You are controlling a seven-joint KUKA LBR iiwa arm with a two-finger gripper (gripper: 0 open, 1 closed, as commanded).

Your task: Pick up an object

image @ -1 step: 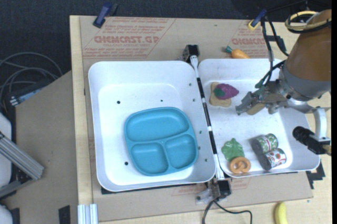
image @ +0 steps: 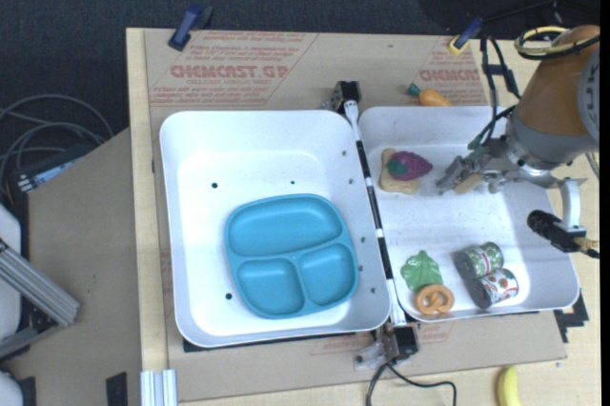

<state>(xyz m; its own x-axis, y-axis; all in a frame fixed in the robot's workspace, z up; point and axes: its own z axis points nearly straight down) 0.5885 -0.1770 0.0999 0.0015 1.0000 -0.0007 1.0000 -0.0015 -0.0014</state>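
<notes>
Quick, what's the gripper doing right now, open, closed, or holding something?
Gripper: open, holding nothing, low in the right bin beside the purple toy.

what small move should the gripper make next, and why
Probably shift left and lower toward the purple-topped toy. The gripper sits in the right bin just right of that toy, nothing between its fingers, so it looks like the nearest pick.

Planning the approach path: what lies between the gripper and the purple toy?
Only bare white floor of the right bin lies between the gripper and the purple toy, per camera view.
</notes>
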